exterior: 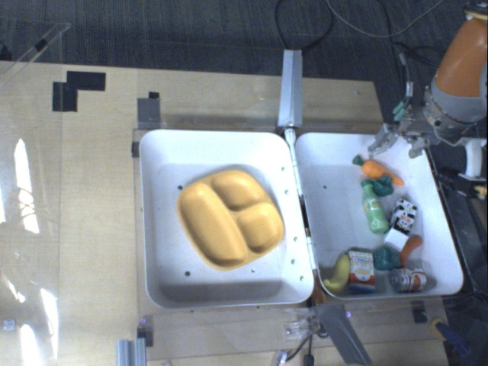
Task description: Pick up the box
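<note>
Entry, right bin (450,235) as our landmark.

Gripper (398,137): hangs over the far rim of the right bin, near its far corner; whether it is released or clenched we cannot tell, and we see nothing held.

Box (361,270): one, small and printed, at the near wall of the right bin, well apart from the gripper.

Risks, as we judge them: the box sits wedged, with a banana (336,274) touching it on the side toward the left bin (152,204), a teal lump (385,258) on its other side and a can (409,281) just beyond. A descent may clip these neighbours, pinch the banana instead, or be crowded by the near wall.

Count, right bin:
- one box
- one banana
- one can
- one teal lump
- one green bottle (374,208)
- two carrots, one (375,171) at the far end and one (410,246) nearer
- one black-and-white cube (404,216)

Count, left bin: one yellow three-part tray (230,218), in its middle.

Bins: two, side by side.
</note>
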Available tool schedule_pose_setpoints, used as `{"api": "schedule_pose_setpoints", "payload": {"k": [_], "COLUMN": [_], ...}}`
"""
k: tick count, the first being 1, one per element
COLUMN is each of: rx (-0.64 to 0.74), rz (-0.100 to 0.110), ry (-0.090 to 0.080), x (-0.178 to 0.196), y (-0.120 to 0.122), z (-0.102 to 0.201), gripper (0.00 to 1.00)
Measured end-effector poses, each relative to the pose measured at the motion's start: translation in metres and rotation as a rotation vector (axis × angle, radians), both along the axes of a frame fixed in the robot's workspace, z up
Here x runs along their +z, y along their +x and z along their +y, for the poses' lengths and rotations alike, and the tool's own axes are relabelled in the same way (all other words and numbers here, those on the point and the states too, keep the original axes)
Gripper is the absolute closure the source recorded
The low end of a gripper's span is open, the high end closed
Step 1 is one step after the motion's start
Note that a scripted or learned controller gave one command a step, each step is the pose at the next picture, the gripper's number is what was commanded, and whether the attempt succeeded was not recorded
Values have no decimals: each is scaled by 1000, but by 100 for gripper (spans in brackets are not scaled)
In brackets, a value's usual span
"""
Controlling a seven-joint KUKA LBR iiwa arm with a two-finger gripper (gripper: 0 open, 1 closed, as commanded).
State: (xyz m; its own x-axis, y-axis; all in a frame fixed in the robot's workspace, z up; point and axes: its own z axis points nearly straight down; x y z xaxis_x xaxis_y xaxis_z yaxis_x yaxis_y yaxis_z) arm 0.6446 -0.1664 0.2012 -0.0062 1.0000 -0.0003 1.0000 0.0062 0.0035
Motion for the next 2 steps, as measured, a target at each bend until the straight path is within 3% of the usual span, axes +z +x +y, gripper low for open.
{"api": "schedule_pose_setpoints", "payload": {"k": [1, 2], "rx": [5, 6], "rz": [-5, -11], "ry": [1, 3], "x": [-113, -102], "y": [-65, -63], "z": [51, 53], "gripper": [0, 100]}}
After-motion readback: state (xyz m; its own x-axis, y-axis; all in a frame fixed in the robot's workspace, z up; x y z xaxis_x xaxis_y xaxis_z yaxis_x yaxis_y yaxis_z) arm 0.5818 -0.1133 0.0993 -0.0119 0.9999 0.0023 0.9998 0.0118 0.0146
